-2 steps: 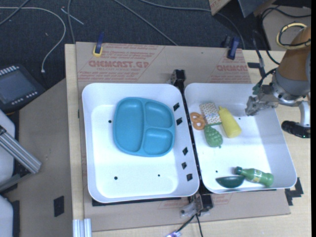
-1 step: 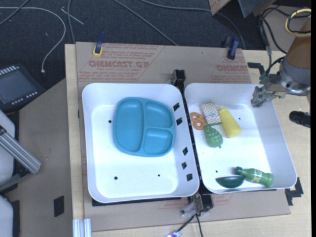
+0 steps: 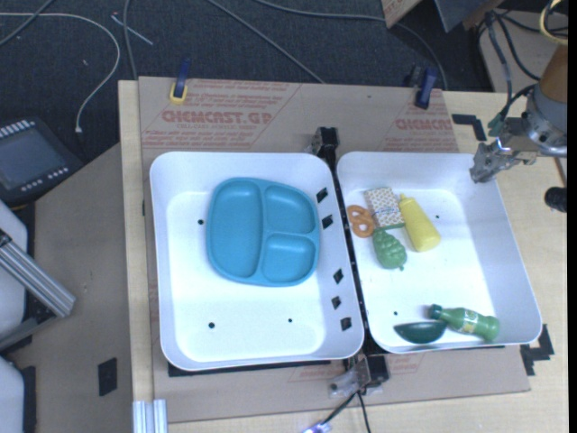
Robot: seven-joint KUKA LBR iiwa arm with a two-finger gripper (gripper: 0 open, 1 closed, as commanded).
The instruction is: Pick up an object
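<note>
While my hand [image 3: 487,162] hovers at right bin [image 3: 505,233] far corner, grip state unreadable: clustered mustard bottle [image 3: 418,224], pretzel [image 3: 361,220], green piece [image 3: 390,250] risk a double-catch.

Two bins side by side on the surface [image 3: 126,242]. Left bin [image 3: 180,323]: divided plate [image 3: 263,231] in its rear half. Right bin [image 3: 496,242]: pretzel [image 3: 361,220], packet [image 3: 384,206] and mustard bottle [image 3: 418,224] clustered rear-left, pepper [image 3: 390,250] just in front of them; bottle [image 3: 465,321] and leaf [image 3: 419,332] at the front edge. Pincer [image 3: 487,162] over the right bin's rear-right corner.
</note>
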